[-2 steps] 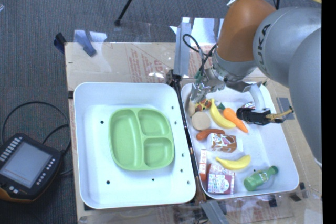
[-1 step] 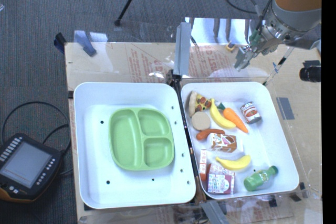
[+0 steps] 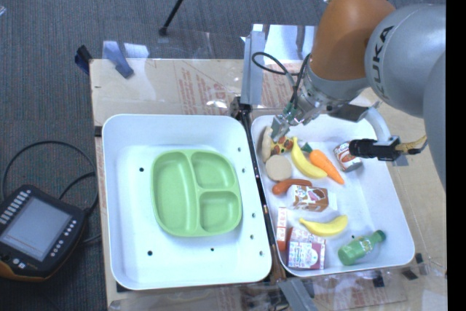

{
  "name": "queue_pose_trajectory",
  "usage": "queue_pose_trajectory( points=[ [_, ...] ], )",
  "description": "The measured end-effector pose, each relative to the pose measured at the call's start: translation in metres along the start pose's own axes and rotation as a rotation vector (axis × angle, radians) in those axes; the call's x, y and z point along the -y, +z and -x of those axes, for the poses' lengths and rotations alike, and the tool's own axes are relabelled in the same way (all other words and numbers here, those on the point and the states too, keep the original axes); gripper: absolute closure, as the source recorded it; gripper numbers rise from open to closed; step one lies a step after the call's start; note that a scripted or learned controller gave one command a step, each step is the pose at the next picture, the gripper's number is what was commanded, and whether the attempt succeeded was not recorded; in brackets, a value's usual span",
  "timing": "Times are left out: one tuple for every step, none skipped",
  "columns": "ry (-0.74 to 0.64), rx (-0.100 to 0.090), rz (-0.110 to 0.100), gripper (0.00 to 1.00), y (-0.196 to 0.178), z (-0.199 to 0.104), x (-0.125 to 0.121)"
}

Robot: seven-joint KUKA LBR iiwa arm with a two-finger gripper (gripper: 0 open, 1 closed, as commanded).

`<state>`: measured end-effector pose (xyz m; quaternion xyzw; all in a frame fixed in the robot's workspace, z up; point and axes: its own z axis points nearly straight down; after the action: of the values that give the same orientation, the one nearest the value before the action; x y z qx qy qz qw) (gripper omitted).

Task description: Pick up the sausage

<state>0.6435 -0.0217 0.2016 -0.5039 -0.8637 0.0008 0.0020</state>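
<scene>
The sausage (image 3: 289, 186) is a short reddish-orange piece lying in the right bin (image 3: 386, 200), just below a round beige disc (image 3: 278, 168) and above a printed packet (image 3: 309, 198). My gripper (image 3: 282, 130) hangs over the bin's upper left corner, above and slightly left of the sausage, with the disc between them. It is close to a small brown-and-yellow toy (image 3: 277, 148) at the bin's left wall. Nothing shows in its grasp.
Around the sausage lie a banana (image 3: 306, 162), a carrot (image 3: 327, 166), a small can (image 3: 348, 156), a second banana (image 3: 325, 226), cartons (image 3: 305, 254) and a green bottle (image 3: 360, 247). The left bin (image 3: 124, 156) holds a green divided plate (image 3: 196, 193).
</scene>
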Motion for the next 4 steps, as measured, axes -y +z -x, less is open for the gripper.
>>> queue_pose_trajectory(
  points=[
    [-0.016,0.004,0.005,1.00,-0.189,0.054,0.041],
    [-0.084,0.000,0.001,1.00,0.094,0.072,0.062],
    [-0.242,0.005,0.006,1.00,-0.060,0.078,0.084],
    [-0.131,0.003,0.004,1.00,-0.092,0.081,0.056]
  ],
)
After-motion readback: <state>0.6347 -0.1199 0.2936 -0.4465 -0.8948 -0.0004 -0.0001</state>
